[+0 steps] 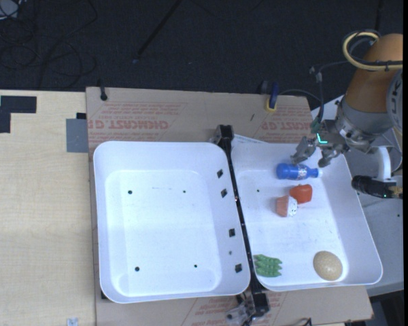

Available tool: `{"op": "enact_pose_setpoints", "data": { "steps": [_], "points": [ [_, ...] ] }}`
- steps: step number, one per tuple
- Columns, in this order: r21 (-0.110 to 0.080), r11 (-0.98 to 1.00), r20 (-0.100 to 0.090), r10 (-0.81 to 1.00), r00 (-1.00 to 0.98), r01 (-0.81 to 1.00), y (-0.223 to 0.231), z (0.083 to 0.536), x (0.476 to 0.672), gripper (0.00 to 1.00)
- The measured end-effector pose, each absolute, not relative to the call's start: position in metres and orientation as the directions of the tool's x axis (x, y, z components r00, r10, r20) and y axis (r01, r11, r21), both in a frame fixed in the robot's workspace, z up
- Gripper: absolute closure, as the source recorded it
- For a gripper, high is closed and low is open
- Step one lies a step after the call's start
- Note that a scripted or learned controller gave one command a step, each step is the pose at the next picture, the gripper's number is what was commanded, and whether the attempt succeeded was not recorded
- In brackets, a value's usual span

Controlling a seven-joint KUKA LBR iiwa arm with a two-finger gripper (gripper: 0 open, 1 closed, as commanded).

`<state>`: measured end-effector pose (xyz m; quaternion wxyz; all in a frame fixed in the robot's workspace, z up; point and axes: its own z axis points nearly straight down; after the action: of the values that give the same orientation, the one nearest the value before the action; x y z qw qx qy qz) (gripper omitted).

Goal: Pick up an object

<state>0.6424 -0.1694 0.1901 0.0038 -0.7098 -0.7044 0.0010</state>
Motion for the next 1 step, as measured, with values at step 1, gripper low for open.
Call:
{"op": "enact_pose_setpoints", "data": {
  "steps": [1],
  "points": [
    [-0.016,0.004,0.002,1.000,-0.004,1.000,-0.2145,0.0843,0.6415,0.00]
  ]
}}
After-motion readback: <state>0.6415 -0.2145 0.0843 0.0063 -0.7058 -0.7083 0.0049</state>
